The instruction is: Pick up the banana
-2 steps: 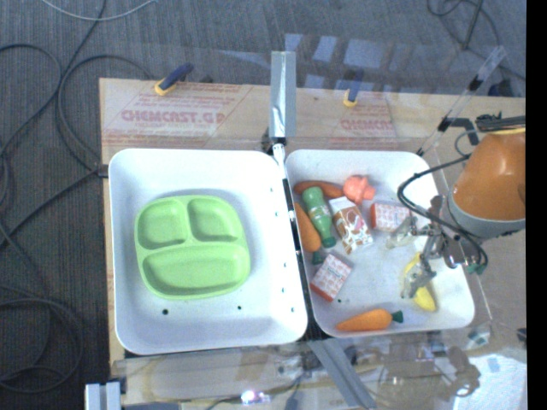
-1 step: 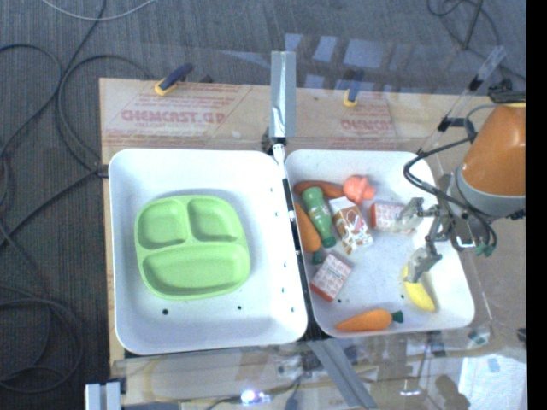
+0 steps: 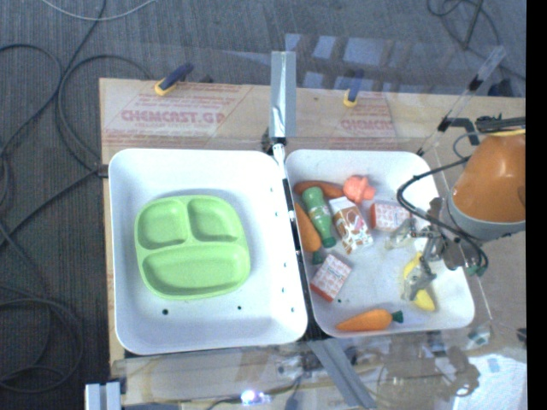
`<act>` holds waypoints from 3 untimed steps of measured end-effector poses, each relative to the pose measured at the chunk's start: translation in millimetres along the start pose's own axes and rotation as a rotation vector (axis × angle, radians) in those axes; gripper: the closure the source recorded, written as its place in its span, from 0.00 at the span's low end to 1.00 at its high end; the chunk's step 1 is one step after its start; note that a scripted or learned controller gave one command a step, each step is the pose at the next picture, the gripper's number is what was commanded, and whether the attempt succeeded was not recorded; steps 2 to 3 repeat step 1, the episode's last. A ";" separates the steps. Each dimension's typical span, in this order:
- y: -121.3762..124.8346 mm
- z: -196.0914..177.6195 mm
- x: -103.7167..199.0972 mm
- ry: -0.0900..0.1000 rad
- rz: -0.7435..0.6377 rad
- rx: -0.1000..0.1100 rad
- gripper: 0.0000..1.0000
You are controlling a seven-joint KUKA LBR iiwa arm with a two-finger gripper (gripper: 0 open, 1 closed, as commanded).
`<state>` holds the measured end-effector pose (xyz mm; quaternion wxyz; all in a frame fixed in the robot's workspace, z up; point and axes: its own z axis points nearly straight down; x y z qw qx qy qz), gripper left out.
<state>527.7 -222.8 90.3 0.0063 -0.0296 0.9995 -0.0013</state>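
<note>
Camera view has my gripper down inside the right bin, close to its right wall, with the orange band of my arm above it. My fingers sit right at the banana, which lies near the bin's lower right corner, but they blur into it and I cannot tell how far apart they are or whether the banana is between them. A carrot lies along the same bin's bottom edge. A green bottle and small cartons crowd the bin's upper left part. The left bin carries a green divided plate near its middle.
</note>
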 end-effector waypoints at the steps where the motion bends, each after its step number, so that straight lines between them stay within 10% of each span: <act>1: 0.0 -12.1 -3.3 -0.009 0.001 0.002 1.00; 3: 0.0 -12.1 -3.3 -0.009 0.001 0.002 1.00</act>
